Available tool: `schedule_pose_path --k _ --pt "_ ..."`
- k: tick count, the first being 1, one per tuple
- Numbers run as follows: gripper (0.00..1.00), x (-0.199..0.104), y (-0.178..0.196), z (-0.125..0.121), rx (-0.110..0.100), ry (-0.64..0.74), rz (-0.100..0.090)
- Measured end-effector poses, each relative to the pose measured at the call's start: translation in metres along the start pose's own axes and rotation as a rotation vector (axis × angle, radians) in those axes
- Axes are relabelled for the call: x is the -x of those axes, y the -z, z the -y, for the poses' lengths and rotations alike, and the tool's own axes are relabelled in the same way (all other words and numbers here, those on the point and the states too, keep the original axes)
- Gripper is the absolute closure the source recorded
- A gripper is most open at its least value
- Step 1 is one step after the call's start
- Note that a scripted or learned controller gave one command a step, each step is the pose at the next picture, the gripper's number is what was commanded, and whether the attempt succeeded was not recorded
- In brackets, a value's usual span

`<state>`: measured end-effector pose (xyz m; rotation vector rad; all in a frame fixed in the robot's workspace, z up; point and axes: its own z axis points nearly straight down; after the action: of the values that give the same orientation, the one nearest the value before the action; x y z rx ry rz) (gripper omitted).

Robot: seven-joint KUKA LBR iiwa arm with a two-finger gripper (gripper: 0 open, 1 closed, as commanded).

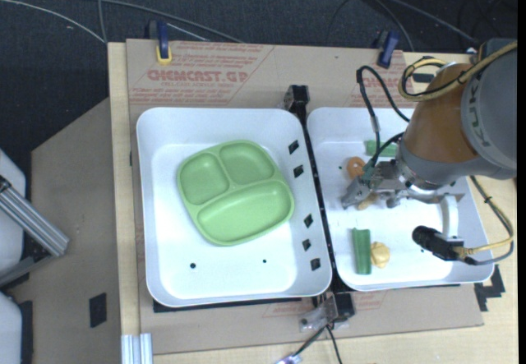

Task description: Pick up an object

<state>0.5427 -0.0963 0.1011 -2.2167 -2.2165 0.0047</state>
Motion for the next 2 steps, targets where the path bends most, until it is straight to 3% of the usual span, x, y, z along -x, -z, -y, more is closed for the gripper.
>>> schedule_pose_path --k 1,2 --pt "1.00 0.000 0.014 -0.001 0.006 -0.001 0.001" --pt "1.00 0.000 0.060 -0.009 0.013 0.001 0.003"
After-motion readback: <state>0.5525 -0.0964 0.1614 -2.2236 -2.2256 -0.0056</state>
